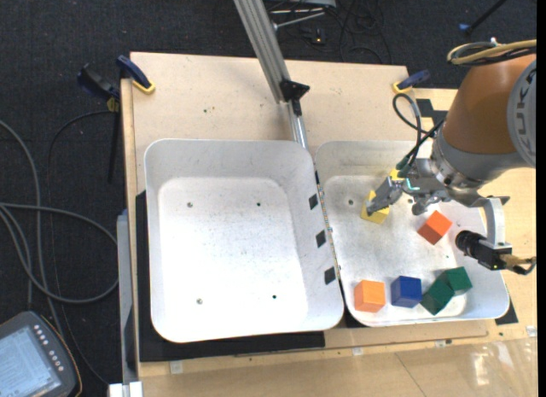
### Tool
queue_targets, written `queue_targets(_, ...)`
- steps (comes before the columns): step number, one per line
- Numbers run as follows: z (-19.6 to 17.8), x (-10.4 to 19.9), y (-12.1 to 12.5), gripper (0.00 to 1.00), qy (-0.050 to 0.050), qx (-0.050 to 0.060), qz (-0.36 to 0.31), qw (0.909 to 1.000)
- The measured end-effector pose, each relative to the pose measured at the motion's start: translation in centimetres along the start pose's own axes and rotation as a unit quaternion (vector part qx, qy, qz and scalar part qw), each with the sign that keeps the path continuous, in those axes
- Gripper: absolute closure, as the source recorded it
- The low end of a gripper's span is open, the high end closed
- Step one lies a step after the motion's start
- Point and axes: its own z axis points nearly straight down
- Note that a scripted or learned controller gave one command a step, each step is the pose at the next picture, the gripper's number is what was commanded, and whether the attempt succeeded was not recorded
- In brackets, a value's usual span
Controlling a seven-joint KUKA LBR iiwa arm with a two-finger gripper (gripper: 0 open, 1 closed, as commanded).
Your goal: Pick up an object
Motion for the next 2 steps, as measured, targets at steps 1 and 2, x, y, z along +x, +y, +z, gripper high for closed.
queue_targets(1,-0.2,0.0,0.0,0.00,0.000,-0.002,0.001,1.0000)
queue_targets(2,5.4,0.5,-0.9,0.00,0.000,0.000,0.001,1.0000)
